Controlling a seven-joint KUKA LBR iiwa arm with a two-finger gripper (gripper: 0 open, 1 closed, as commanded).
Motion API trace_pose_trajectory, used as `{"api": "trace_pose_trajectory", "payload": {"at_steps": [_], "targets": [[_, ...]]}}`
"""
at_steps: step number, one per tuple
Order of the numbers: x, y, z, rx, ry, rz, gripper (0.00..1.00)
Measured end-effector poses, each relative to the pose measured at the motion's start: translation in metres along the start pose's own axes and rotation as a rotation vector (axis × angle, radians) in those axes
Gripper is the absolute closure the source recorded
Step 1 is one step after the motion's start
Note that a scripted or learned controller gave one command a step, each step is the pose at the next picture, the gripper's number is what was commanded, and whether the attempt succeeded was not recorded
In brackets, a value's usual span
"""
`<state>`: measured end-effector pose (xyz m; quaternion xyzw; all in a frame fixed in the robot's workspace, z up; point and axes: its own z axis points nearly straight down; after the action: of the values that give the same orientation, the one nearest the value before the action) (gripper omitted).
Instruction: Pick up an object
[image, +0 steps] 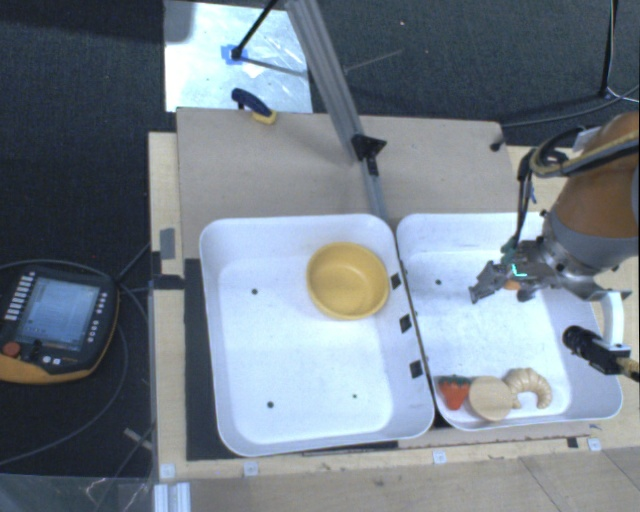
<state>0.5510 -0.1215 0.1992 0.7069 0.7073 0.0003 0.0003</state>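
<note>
Jaws' opening unclear, gripper (492, 287) above right bin (440, 330), possibly croissant (530, 386) well below.

No readable text anywhere; the handheld pendant's screen (58, 312) is too blurred to make out.
</note>
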Motion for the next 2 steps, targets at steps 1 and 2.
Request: {"api": "trace_pose_trajectory", "payload": {"at_steps": [1,2], "targets": [[0.000,0.000,0.000,0.000,0.000,0.000,0.00],[-0.008,-0.001,0.045,0.004,0.000,0.001,0.00]]}}
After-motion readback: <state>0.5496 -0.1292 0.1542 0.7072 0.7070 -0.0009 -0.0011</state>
